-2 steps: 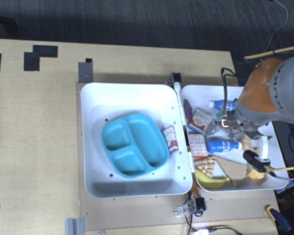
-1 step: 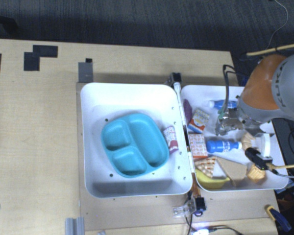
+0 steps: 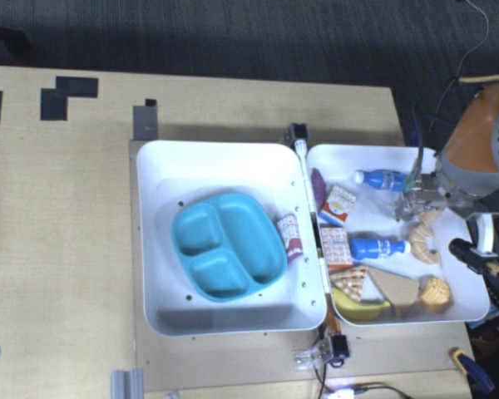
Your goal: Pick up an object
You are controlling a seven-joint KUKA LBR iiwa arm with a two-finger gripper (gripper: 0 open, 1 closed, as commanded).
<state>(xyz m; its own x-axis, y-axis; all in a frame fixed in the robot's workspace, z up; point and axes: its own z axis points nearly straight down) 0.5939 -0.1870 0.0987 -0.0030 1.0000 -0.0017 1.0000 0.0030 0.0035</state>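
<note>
Two shallow white bins sit on the desk; the right bin (image 3: 449,158) holds a small blue plastic bottle (image 3: 377,247) lying flat, just below the end effector (image 3: 412,204), whose opening I cannot tell.

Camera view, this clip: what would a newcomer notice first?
The bright blue divided plate lying alone in the left bin catches the eye first. Next comes the clutter in the right bin: two blue bottles, a banana and small packets, with the gripper lowered among them from the right.
</note>
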